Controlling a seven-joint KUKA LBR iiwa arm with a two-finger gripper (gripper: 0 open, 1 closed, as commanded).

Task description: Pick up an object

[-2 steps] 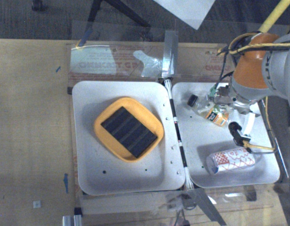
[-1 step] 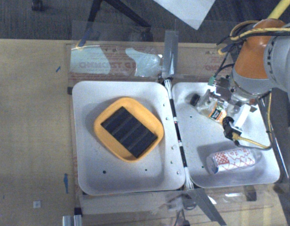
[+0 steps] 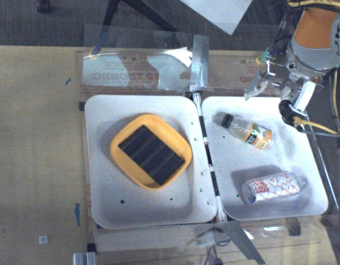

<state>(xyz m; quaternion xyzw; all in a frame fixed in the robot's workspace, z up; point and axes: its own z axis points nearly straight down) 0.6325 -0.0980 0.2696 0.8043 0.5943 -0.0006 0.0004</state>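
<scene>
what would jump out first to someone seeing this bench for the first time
The yellow-orange tray with a dark ribbed panel dominates the left bin. In the right bin, a small bottle with an orange label lies on its side near the back, and a red-and-white patterned can lies toward the front. The arm's orange band stands out at the upper right.

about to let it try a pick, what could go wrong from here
1. The small clear plastic bottle with the black cap and the red-and-white patterned can both lie on their sides in the right white bin, so either may roll away.
2. The end effector sits beyond that bin's far rim and might clip it while descending.
</scene>
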